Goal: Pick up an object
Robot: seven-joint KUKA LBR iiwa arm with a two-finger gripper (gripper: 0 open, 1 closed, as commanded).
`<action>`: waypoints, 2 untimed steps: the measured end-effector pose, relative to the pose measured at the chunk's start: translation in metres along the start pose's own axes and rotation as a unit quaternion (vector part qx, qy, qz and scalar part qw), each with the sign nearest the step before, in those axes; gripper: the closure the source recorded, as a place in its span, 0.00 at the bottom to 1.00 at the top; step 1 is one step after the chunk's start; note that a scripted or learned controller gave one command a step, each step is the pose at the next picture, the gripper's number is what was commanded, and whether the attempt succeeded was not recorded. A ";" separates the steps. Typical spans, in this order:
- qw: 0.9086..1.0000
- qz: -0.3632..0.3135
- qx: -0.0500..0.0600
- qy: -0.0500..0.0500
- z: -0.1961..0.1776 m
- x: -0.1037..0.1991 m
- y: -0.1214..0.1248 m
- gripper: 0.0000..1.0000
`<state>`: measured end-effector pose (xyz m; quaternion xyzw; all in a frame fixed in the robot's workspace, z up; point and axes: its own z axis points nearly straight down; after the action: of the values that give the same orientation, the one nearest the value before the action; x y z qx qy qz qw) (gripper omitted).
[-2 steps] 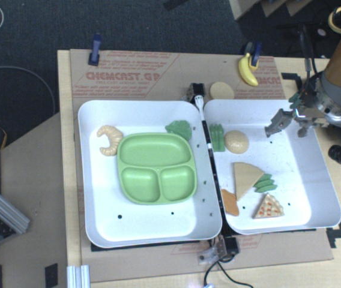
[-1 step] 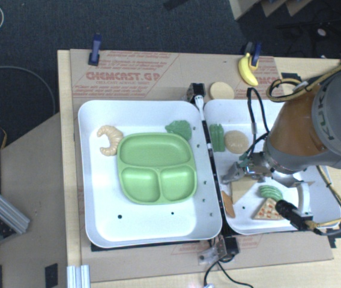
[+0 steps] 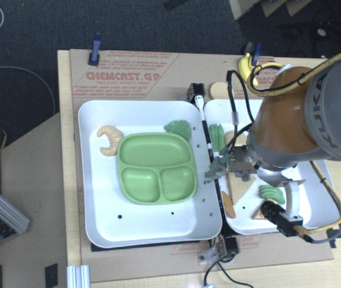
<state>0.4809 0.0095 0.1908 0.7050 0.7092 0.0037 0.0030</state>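
Observation:
My gripper (image 3: 220, 168) hangs low over the left edge of the right bin (image 3: 320, 206), close to the divider between the two bins. A long green ribbed piece (image 3: 217, 137) lies just behind it in that bin. An orange carrot-like piece (image 3: 228, 204) lies in front of it, and a small green leafy piece (image 3: 272, 192) sits to its right. The arm's orange band and grey wrist hide much of the right bin. Whether anything is in the gripper is hidden.
The left bin (image 3: 92, 161) holds a green divided plate (image 3: 156, 167), a tan croissant (image 3: 109, 140) at its left and a green leafy toy (image 3: 179, 128) at its back right. A black cable and bracket (image 3: 281, 218) hang from the arm over the right bin's front.

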 end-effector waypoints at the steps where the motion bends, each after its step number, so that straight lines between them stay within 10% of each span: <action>1: 1.000 0.003 0.003 -0.001 -0.004 -0.004 0.001 1.00; 2: 1.000 0.001 -0.002 0.001 -0.131 0.023 0.002 1.00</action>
<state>0.4813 0.0322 0.3214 0.7056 0.7085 0.0061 0.0040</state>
